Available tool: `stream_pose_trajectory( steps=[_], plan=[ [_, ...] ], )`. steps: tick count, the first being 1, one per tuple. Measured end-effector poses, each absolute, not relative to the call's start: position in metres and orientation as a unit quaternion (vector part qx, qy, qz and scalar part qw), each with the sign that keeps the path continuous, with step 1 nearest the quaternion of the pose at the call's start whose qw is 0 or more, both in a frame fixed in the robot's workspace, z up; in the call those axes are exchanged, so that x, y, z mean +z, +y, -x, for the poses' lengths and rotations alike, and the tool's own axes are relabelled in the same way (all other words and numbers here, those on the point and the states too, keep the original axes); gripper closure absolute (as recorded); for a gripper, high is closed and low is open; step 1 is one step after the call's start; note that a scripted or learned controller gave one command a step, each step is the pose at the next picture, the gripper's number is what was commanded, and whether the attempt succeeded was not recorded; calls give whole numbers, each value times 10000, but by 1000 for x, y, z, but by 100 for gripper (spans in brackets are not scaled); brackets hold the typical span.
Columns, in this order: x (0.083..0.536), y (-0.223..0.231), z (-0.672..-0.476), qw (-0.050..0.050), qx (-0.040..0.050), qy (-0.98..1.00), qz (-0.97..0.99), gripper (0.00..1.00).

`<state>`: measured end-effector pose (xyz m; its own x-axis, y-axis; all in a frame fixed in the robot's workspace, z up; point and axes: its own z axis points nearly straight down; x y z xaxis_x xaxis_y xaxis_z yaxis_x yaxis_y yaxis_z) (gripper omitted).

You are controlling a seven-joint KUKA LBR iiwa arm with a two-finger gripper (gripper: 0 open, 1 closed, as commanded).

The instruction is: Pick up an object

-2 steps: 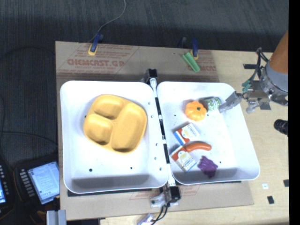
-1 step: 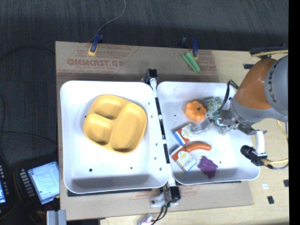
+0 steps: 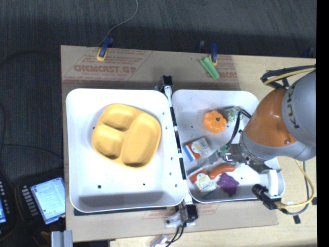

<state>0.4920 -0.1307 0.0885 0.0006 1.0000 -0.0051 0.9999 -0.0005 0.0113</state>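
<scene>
Pumpkin (image 3: 215,121) just beyond pincer (image 3: 226,156)

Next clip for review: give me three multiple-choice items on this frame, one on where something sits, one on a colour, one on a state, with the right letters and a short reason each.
1. Where does the yellow divided tray lie?
A. left bin
B. right bin
C. on the bare bench

2. What colour is the small pumpkin?
A. green
B. orange
C. blue

3. How does the purple item lie?
A. hanging above the bin
B. resting inside the yellow tray
C. resting on the right bin's floor

Answers: 1 A, it fills the middle of the left bin. 2 B, it is orange with a dark stem. 3 C, it rests near the front wall of the right bin.
</scene>
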Motion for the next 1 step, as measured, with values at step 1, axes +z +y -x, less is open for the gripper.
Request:
stream_pose_trajectory(
  steps=[1],
  plan=[
    [99,-132,-493,73,28,7065,-7077,100]
  ],
)
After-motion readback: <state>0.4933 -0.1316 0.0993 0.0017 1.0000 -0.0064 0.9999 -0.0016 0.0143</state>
